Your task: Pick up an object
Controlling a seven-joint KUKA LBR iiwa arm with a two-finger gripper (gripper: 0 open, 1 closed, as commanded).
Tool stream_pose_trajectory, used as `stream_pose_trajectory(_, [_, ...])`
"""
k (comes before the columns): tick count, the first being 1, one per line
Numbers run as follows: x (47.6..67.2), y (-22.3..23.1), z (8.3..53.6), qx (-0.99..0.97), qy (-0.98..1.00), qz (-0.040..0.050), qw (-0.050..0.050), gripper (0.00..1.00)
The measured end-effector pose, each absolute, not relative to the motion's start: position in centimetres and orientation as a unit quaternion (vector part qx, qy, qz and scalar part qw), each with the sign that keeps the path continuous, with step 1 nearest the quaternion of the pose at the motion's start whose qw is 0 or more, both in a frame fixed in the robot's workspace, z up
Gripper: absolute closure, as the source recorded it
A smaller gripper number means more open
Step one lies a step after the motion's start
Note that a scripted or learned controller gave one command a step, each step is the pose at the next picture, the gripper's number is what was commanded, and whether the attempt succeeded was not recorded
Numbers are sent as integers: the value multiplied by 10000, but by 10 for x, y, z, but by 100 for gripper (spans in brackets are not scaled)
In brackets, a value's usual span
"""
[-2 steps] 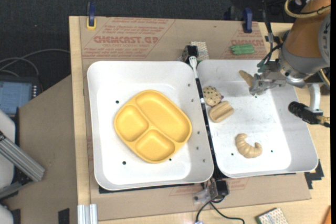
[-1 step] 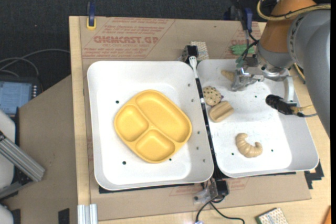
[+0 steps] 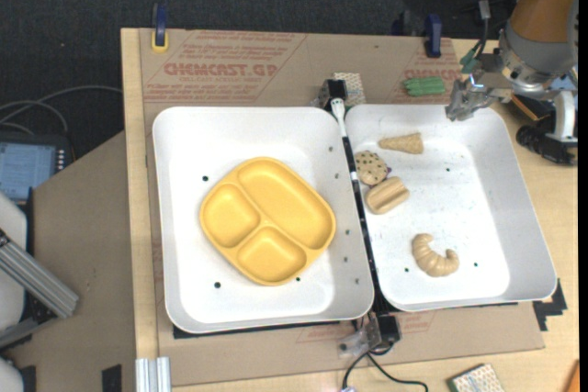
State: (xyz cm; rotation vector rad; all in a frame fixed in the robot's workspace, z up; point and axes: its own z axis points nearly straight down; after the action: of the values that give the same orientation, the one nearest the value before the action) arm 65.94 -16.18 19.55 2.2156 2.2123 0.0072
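The right bin [image 3: 501,197] holds several toy food pieces: a tan cone [image 3: 401,142] near its far edge, a speckled cookie [image 3: 369,165] by its left wall, a tan bread roll [image 3: 387,195] just below the cookie, and a curled croissant [image 3: 434,256] toward the front. My gripper [image 3: 462,103] hangs over the bin's far right corner, to the right of the cone and apart from every piece. Nothing shows between its fingers.
The left bin [image 3: 175,197] carries a yellow three-compartment plate [image 3: 266,219]. A green object [image 3: 425,86] lies on the cardboard behind the right bin. Blue clamps [image 3: 161,32] hold the cardboard's far edge. The arm's orange band [image 3: 544,9] rises at the far right.
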Motion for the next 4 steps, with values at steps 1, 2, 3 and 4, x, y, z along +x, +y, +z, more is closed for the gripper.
stream_pose_trajectory(1, [670,-110,104,7055,7087,53,40,100])
stream_pose_trajectory(2, [668,-113,100,7066,7076,20,26,0])
stream_pose_trajectory(3, [667,-204,87,7067,7075,7,-26,0])
stream_pose_trajectory(4, [668,-206,98,7063,7079,7,11,100])
